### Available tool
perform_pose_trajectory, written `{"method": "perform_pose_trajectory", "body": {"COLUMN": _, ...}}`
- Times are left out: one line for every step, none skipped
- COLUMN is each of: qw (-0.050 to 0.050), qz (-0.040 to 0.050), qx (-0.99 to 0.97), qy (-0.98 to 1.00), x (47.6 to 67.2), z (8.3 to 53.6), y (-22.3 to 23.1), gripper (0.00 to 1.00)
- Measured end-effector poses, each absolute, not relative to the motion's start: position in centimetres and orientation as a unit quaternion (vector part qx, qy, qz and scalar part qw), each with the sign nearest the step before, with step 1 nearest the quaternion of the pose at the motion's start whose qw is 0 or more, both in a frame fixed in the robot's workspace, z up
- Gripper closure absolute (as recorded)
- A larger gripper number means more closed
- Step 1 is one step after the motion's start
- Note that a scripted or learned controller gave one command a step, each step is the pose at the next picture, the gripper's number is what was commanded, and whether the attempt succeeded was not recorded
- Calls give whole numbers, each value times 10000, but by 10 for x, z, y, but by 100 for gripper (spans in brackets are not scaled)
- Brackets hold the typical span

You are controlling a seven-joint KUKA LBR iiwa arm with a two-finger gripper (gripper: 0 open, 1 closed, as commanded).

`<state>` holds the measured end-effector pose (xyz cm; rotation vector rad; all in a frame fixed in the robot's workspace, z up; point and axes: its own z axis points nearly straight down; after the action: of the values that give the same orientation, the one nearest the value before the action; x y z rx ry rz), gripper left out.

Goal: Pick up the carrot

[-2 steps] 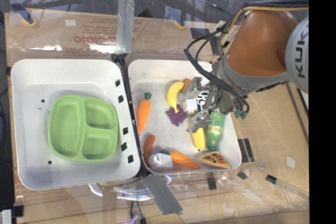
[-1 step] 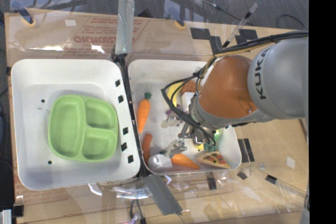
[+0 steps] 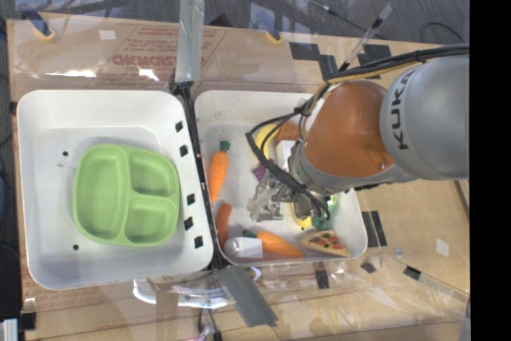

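Observation:
An orange carrot [image 3: 218,173] with a small green top lies upright along the left wall of the right bin [image 3: 239,104]. A second carrot [image 3: 277,244] lies flat near that bin's front wall. My gripper [image 3: 267,201] hangs below the arm's orange band over the middle of the right bin. It is to the right of the first carrot and just above the second, with neither carrot in it. The arm hides the bin's right half.
A reddish sausage-like piece [image 3: 223,220] lies below the first carrot. A white object [image 3: 243,248] and a pizza slice [image 3: 325,242] flank the second carrot. A green divided plate [image 3: 126,194] sits in the left bin [image 3: 48,112]. Black cables loop beside the wrist.

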<state>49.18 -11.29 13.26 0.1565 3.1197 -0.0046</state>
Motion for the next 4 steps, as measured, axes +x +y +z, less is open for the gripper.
{"method": "perform_pose_trajectory", "body": {"qw": 27, "qz": 1, "qx": 28, "qy": 10000, "x": 506, "z": 194, "y": -63, "gripper": 100}}
{"method": "perform_pose_trajectory", "body": {"qw": 20, "qz": -1, "qx": -773, "qy": 9970, "x": 498, "z": 223, "y": -40, "gripper": 100}}
{"method": "perform_pose_trajectory", "body": {"qw": 24, "qz": -12, "qx": -2125, "qy": 9772, "x": 522, "z": 238, "y": -86, "gripper": 100}}
{"method": "perform_pose_trajectory", "body": {"qw": 1, "qz": 1, "qx": -1716, "qy": 9852, "x": 486, "z": 244, "y": -51, "gripper": 100}}
